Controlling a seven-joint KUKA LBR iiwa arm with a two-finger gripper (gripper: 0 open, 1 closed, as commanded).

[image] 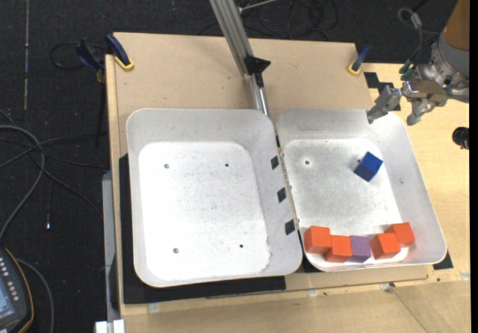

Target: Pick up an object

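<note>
Claw [398, 105] hangs spread and empty at right bin's [418, 182] 1 o'clock rim, probably staging above blue cube [368, 166].

Grey arm [448, 74], orange band [461, 22]

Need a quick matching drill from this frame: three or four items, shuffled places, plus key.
Items:
1. blue block
2. purple block
3. gripper
4. left bin

Places:
A. above the right bin's far right corner
B. in the row along the right bin's near wall, between orange blocks
C. alone on the right bin's floor
D. left of the right bin

Pairs: 1-C, 2-B, 3-A, 4-D
</note>
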